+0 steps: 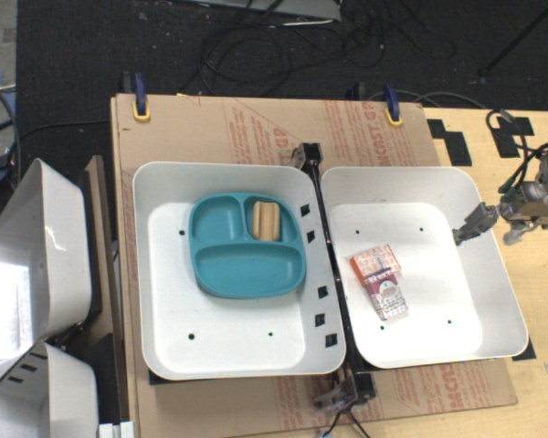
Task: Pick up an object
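Two white bins (164,190) sit side by side on cardboard. Right bin holds a packet (380,282), long axis slanting down-right, well left of the spread, empty claw (495,227).

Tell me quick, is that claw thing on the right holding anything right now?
Gripper: jaws open and holding nothing, hanging over the right rim of the right bin, apart from the small red and white packet lying in it.
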`<action>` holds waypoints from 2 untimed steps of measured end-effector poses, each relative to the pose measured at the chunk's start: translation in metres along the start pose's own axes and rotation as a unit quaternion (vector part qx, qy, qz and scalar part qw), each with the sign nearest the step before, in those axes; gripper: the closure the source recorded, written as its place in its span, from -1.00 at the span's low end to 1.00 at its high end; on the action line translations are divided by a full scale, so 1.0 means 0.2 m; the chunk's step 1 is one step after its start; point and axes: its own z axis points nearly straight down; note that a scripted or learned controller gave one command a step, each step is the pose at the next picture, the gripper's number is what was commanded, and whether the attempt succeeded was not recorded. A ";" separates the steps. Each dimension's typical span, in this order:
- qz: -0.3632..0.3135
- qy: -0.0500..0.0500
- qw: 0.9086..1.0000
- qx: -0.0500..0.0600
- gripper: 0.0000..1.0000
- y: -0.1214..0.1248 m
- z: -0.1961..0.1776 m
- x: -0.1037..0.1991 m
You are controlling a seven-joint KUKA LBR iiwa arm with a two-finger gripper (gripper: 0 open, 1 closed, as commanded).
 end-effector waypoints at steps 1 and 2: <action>-0.002 -0.001 1.000 -0.006 -1.00 0.01 -0.03 0.00; -0.001 -0.001 1.000 -0.005 -1.00 0.00 0.18 0.02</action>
